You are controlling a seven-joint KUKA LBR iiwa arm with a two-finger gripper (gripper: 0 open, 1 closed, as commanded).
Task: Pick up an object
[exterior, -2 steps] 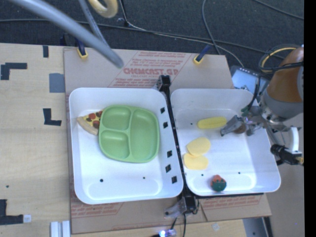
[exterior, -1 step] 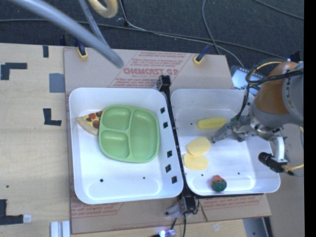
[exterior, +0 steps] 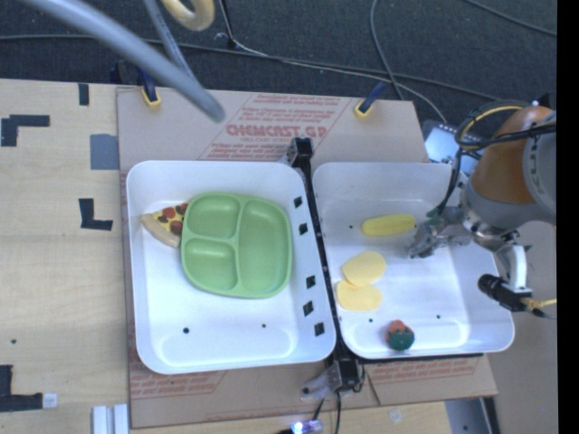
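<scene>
The right bin [exterior: 452,297] holds a long yellow piece [exterior: 388,225] at the back, two flat yellow slices [exterior: 363,268] [exterior: 359,297] in the middle, and a small red and green ball [exterior: 400,335] near the front edge. My gripper [exterior: 423,241] hangs low over the right bin, just right of the long yellow piece and apart from it. Nothing shows between its fingers. The arm's orange band [exterior: 503,165] is at the right.
In the left bin [exterior: 217,346] lies a green divided plate [exterior: 237,244] with a pizza slice [exterior: 166,224] tucked under its left rim. A black divider [exterior: 310,242] runs between the bins. Cables cross the dark floor behind the bench.
</scene>
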